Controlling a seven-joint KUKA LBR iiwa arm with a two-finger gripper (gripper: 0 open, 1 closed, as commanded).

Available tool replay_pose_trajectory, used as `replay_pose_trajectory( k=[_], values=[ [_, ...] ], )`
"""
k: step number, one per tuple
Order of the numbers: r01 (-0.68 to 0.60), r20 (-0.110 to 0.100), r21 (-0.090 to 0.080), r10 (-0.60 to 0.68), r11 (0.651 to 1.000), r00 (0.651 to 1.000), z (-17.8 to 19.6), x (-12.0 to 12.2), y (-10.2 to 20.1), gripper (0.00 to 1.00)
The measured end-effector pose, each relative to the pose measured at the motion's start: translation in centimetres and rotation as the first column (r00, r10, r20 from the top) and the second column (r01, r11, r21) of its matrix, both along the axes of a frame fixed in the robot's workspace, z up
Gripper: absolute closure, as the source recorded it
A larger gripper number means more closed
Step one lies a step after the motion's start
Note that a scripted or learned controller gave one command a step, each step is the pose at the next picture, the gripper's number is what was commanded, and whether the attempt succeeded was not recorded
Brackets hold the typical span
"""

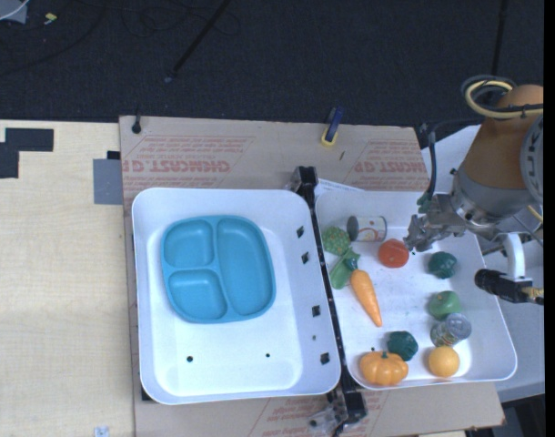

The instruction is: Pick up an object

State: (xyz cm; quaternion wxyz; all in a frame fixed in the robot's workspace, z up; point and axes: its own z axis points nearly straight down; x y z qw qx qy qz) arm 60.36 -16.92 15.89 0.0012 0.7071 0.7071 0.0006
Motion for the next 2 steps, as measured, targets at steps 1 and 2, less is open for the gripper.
replay_pose_trajectory(
  k=[1,2],
  values=[
    [-0.001,-0.001,0.0,0.001,1.0,1.0,4.7,0.8,0.4,1.0],
    [-0.001,-0.002,0.001,0.001,1.0,1.0,7.0,0.8,0.3,1.0]
  ],
)
